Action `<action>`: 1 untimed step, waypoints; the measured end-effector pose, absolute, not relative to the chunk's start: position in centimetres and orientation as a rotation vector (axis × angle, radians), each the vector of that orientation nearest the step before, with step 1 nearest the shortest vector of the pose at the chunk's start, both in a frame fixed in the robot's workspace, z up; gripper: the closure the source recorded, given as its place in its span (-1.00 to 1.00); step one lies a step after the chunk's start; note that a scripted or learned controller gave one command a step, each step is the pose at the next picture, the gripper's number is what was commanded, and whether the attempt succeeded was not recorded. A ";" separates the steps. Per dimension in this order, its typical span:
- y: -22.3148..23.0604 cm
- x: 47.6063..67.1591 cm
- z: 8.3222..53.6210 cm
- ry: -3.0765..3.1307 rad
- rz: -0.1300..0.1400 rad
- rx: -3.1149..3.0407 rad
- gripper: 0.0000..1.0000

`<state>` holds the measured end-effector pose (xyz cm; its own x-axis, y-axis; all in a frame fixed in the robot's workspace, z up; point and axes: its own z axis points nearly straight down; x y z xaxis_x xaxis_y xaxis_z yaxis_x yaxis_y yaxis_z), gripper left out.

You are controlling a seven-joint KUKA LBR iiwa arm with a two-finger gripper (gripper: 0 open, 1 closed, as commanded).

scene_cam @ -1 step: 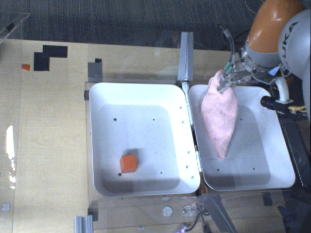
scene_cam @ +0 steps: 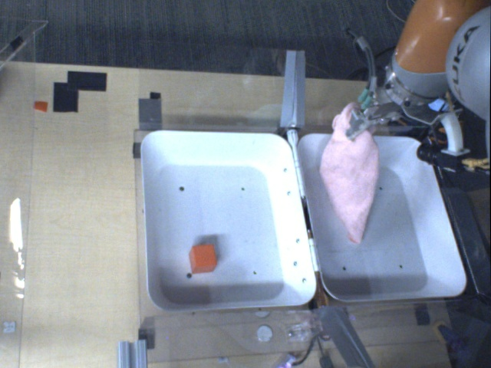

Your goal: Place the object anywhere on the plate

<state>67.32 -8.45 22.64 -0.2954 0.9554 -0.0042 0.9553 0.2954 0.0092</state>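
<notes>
You have the gripper (scene_cam: pixel 360 123) at the upper right of the frame, above the far edge of the right bin (scene_cam: pixel 430 274), with its fingers clamped on the top corner of a pink cloth (scene_cam: pixel 350 176). The cloth hangs down from that pinch in a long teardrop shape, widest near its middle and tapering to a point toward the centre of the right bin; you cannot tell whether its tip touches the bin floor. The grey arm with its orange band (scene_cam: pixel 433 21) fills the top right corner behind the gripper. In the left bin (scene_cam: pixel 215 167) you see a small orange block (scene_cam: pixel 203 258) lying on the floor toward the lower left, well apart from the cloth. Both bins sit side by side on the light wooden surface (scene_cam: pixel 69 228), which carries black shapes (scene_cam: pixel 75 89) near the upper left.
</notes>
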 end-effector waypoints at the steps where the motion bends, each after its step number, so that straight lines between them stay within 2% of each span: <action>1: -3.3 66.3 22.1 2.844 0.006 1.317 1.00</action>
